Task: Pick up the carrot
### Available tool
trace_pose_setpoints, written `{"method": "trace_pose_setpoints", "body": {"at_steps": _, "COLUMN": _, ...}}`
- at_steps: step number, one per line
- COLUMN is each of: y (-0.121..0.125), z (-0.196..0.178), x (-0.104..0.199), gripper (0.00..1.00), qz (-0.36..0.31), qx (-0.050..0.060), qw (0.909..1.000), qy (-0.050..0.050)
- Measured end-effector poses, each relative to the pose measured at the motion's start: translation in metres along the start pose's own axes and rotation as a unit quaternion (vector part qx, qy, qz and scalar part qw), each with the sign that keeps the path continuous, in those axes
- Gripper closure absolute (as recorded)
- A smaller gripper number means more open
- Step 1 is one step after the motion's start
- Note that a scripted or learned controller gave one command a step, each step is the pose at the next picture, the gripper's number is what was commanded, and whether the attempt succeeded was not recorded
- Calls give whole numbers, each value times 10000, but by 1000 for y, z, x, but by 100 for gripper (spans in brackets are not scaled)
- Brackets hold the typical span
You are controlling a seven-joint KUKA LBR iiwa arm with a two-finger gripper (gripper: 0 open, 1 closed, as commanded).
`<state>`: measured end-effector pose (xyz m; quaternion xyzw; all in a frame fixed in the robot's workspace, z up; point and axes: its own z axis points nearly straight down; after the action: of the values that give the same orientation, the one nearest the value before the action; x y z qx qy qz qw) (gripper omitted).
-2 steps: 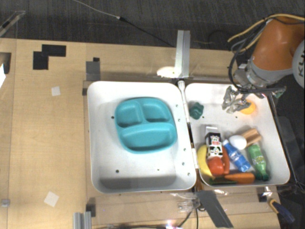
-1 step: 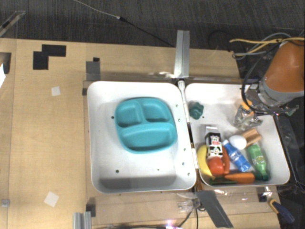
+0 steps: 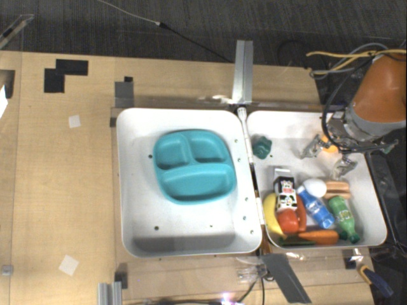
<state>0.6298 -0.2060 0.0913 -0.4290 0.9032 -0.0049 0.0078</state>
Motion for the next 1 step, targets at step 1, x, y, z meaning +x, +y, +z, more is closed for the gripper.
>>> {"method": "trace_pose_setpoints", "body": {"at_steps": 1, "y": -35, "z": -1, "x": -28, "gripper": 0, "qz": -22, "qx": 15, "qw": 10000, "qy": -5}}
